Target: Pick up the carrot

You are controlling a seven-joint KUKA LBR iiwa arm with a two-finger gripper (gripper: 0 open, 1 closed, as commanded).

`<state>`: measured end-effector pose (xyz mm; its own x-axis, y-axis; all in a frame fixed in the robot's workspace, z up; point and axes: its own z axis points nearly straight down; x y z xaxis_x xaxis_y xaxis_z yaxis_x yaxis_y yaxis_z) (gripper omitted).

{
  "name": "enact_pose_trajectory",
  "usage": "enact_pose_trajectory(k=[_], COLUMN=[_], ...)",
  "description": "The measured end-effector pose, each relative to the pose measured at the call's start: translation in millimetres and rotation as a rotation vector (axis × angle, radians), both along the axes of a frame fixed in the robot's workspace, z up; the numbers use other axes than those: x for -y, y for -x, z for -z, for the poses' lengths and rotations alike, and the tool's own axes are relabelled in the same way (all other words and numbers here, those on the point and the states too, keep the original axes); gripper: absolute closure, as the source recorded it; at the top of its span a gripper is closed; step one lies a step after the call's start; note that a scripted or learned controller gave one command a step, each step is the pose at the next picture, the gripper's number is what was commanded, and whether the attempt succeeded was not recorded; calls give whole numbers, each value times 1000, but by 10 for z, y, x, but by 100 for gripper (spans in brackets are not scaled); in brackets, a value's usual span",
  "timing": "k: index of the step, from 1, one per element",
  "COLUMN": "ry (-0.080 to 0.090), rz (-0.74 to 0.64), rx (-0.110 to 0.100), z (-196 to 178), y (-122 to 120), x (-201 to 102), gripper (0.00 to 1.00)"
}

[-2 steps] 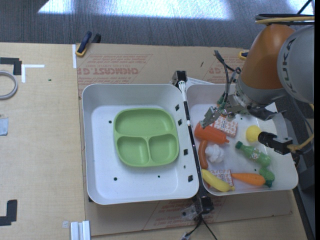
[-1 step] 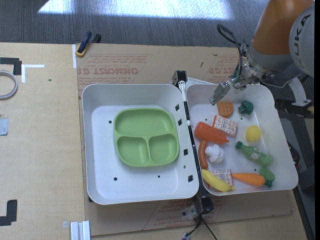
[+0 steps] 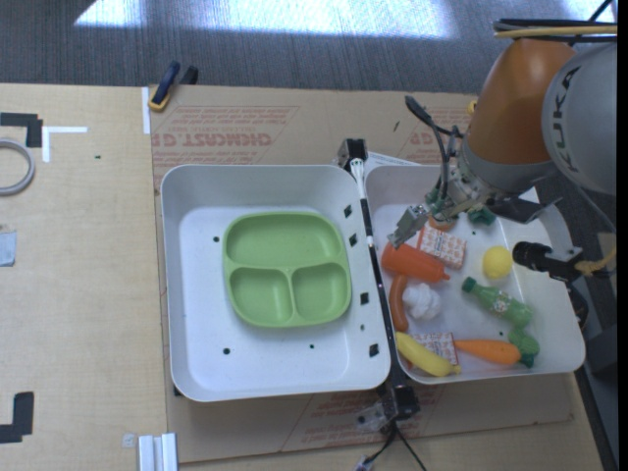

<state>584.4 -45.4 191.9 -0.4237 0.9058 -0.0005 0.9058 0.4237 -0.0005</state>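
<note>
The carrot [image 3: 486,351], orange with a green leafy end, lies along the near edge of the right bin [image 3: 549,232]. My gripper [image 3: 422,218] hangs over the far left part of that bin, well apart from the carrot. It sits just above a thick orange toy vegetable [image 3: 414,263] and next to a small red and white box [image 3: 444,246]. The big grey and orange wrist covers the bin's far corner.
The right bin also holds a yellow lemon [image 3: 497,262], a green bottle [image 3: 498,302], a white crumpled item [image 3: 423,302], a banana [image 3: 425,355] and a slim orange piece [image 3: 396,305]. The left bin [image 3: 186,283] carries a green divided plate [image 3: 287,269].
</note>
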Motion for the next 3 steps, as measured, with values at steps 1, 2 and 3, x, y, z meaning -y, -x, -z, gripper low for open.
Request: enact_pose_trajectory(k=[1, 2, 3], ry=[0, 0, 0], rz=[-15, 196, 168], rx=[0, 2, 1], z=[-2, -653, -182], y=[346, 1027, 739], x=[-485, -948, -408], gripper=[0, 0, 0])
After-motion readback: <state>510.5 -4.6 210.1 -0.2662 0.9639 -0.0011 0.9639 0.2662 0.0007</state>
